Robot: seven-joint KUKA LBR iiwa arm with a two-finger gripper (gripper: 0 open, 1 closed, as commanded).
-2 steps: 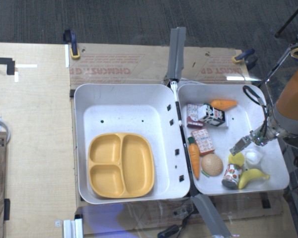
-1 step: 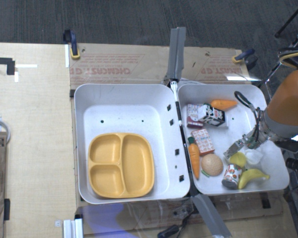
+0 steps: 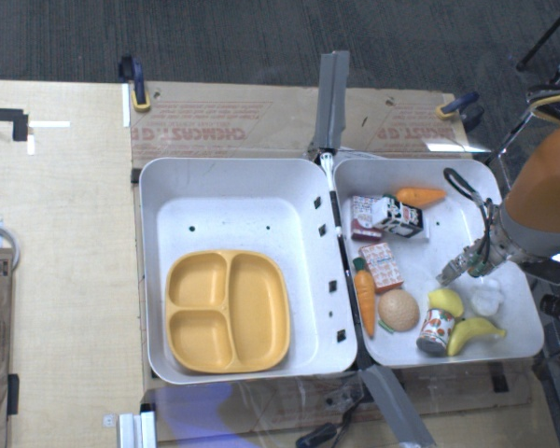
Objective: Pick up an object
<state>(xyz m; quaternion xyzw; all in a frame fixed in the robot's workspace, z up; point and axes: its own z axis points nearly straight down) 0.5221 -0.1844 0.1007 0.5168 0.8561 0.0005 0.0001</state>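
Arm in from the right, gripper (image 3: pixel 459 269) low inside the right bin (image 3: pixel 513 348), over bare floor near its right side. Whether it is spread or pressed together I cannot tell; nothing visibly pinched.

Candidates crowd the right bin. Closest: lemon (image 3: pixel 446 301) just below the gripper, with a can (image 3: pixel 435 331) and banana (image 3: pixel 472 333) touching or nearly so beneath it. Egg (image 3: pixel 399 311) and carrot (image 3: pixel 365 299) sit left of those. Small box (image 3: pixel 383 266) mid-bin, carton (image 3: pixel 395 217) and a second carrot (image 3: pixel 420 195) toward the back. Left bin (image 3: pixel 159 278) holds a yellow tray (image 3: pixel 229 311).

Judgement: lemon looks like the nearest target, but it is round and hemmed by can and banana. Best to drop squarely over its middle, straddling the short axis, clear of the neighbours. Off-centre closing would likely squirt it aside. Lift straight up, slowly.
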